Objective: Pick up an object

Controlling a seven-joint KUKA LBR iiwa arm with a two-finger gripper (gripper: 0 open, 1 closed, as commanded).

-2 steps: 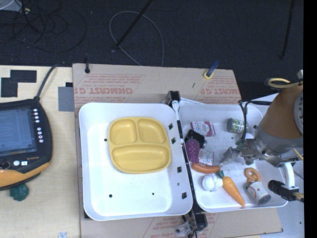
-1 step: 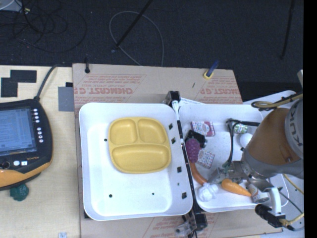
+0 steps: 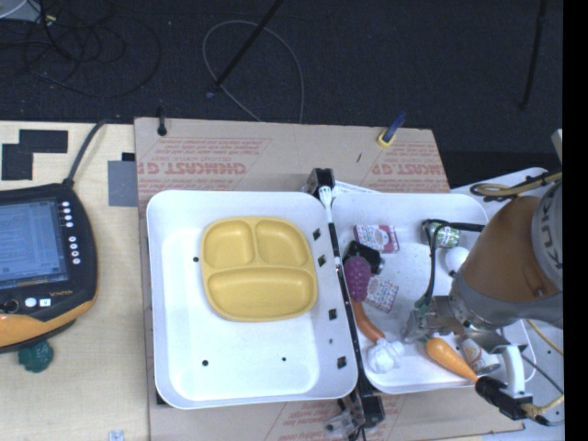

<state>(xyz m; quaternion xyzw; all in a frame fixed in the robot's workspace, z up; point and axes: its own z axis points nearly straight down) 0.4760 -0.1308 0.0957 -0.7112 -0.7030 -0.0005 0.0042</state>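
- We look down at a slant on two shallow white bins side by side on a cardboard sheet; the left bin (image 3: 175,338) sits at frame centre, the right bin (image 3: 413,214) toward the right.
- In the left bin lies a yellow divided plate (image 3: 259,269), with three compartments, well apart from everything else.
- The right bin holds the clutter: a purple fruit-like toy (image 3: 356,271) near its left wall, two small printed packets (image 3: 378,237) just above and below it, a white crumpled item (image 3: 383,355) at the lower edge, and an orange carrot-shaped toy (image 3: 447,355) at lower right.
- The grey arm with its orange band (image 3: 510,251) reaches in from the right and hangs low over the right bin.
- The gripper (image 3: 424,322) is just above the carrot toy's near end and beside the white item; we cannot tell whether it is spread or pressed together, and we see nothing clearly held.
- We judge the likeliest target to be the carrot toy or the white item, both close to the tool.
- Risks, as we judge them: the pieces lie crowded, so a closing grip could nudge a neighbour or catch two things; the carrot's tapered, smooth shape may slip out; the bin's lower wall is near and could block the descent.
- A handheld control pendant (image 3: 37,255) rests at the far left.
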